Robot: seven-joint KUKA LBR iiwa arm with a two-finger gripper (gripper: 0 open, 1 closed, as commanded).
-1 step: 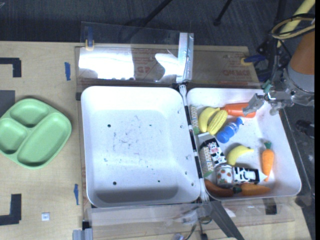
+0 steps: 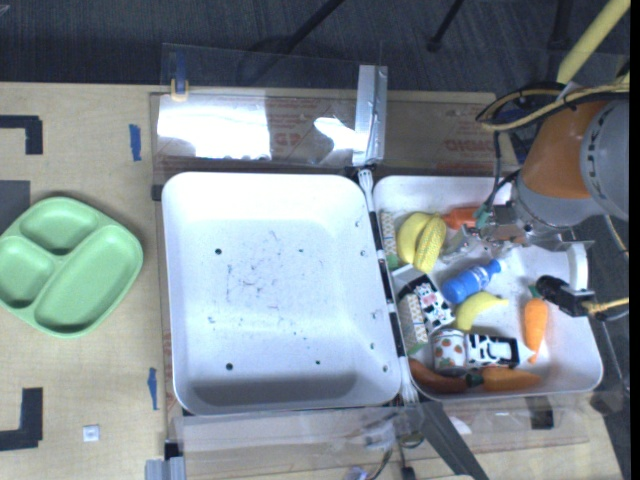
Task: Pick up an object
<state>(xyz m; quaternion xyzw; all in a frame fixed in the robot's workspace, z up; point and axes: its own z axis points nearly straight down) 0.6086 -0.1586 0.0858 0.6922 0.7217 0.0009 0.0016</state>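
Gripper point(image 2: 497, 230), finger state unclear, hangs low over the right white plastic bin point(image 2: 585, 373), apparently positioned to reach the blue plastic bottle point(image 2: 468, 282) among crowded toy food.

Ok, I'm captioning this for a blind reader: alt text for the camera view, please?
The grey arm reaches from the right over the right bin, which holds a toy banana, a blue bottle and a carrot. A green divided plate lies left of the left bin.
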